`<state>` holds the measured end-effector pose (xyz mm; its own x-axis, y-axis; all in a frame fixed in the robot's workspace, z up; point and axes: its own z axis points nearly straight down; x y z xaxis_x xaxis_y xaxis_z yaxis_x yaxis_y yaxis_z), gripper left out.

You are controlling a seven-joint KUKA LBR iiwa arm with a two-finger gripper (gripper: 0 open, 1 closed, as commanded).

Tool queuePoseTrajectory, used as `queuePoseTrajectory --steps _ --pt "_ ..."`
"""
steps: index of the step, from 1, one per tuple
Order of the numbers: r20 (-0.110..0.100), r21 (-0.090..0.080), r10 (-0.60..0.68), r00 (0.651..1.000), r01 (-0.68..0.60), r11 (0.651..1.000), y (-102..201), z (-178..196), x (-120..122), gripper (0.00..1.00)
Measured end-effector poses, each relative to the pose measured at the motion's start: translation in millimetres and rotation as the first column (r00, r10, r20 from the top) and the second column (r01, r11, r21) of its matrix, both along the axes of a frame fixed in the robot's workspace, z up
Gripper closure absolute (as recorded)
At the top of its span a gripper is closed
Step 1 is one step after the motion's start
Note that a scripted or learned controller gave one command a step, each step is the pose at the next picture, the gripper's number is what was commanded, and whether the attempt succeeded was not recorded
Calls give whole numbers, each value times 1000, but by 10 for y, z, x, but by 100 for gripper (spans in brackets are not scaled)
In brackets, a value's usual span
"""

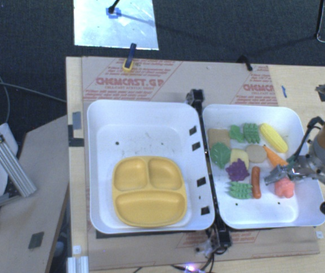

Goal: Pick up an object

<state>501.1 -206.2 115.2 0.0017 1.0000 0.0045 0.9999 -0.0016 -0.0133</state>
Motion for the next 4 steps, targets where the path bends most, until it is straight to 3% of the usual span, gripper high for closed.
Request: queuePoseTrajectory --steps 1,2,3,4 --pt "17 -6 3 1000 -3 1000 -4 189 58 100" --pt "14 -4 2 1000 -1 1000 1 -323 -86 100" --pt "13 -4 2 1000 -2 1000 0 -310 -145 100" --pt "14 0 14 1000 -14 1000 1039 -312 -135 100"
